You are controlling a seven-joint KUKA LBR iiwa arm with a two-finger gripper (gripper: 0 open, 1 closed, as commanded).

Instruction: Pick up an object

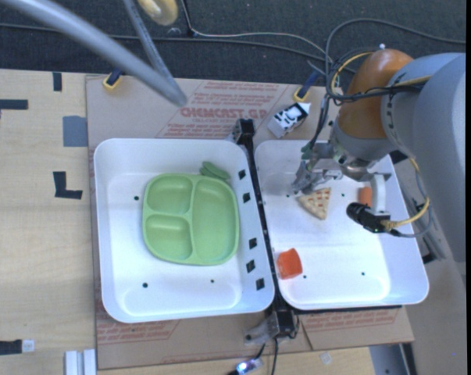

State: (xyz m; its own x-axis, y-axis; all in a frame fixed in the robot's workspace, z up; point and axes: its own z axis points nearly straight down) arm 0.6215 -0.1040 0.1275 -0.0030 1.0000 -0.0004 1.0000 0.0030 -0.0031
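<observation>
My gripper hangs low over the back of the right bin, at the far edge of a tan waffle-like wedge; nothing shows between its fingers. An orange block lies near the right bin's front left. A small orange piece sits to the right of the wedge, beside a black cable. A green divided plate fills the middle of the left bin, with a small green item at its far edge.
The grey arm with its orange band crosses the right bin's back right. A black divider with clips runs between the bins. A small black and white object lies on the cardboard behind the right bin.
</observation>
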